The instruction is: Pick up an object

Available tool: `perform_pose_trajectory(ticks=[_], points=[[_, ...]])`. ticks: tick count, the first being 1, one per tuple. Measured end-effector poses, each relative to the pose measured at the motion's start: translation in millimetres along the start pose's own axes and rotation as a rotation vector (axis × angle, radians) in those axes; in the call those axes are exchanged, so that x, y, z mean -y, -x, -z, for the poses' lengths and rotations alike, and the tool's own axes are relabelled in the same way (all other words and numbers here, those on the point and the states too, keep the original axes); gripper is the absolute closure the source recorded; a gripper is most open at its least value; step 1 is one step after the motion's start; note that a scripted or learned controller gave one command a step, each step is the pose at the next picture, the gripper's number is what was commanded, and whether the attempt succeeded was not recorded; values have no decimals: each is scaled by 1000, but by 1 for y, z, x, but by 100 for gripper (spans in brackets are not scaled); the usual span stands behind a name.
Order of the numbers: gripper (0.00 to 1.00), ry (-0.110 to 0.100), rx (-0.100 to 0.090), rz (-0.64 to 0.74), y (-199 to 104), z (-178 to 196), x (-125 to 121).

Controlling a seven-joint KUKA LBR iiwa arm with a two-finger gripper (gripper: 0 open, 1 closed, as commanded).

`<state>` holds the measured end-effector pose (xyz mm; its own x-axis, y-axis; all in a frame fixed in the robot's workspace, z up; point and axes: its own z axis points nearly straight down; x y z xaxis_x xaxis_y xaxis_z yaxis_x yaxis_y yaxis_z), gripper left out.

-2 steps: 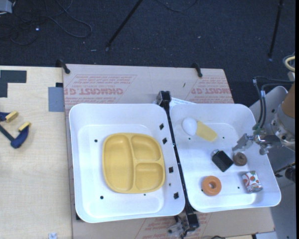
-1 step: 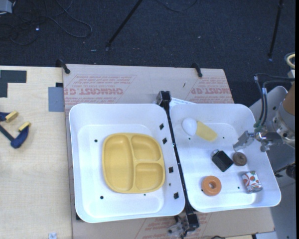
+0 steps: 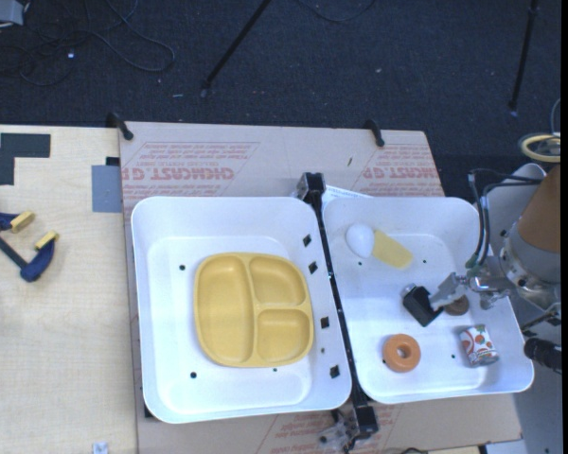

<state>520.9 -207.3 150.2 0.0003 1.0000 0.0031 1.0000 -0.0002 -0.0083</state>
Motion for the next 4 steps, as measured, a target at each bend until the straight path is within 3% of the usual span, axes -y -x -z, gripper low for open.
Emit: perform_pose_trajectory(ticks=[1, 2, 3, 4], points=[[0, 7, -3, 1, -1, -38, -1], [0, 22, 5, 0, 1, -41, -6], [100, 25, 0, -3, 0, -32, -8], [100, 10, 4, 2, -6, 29, -11]])
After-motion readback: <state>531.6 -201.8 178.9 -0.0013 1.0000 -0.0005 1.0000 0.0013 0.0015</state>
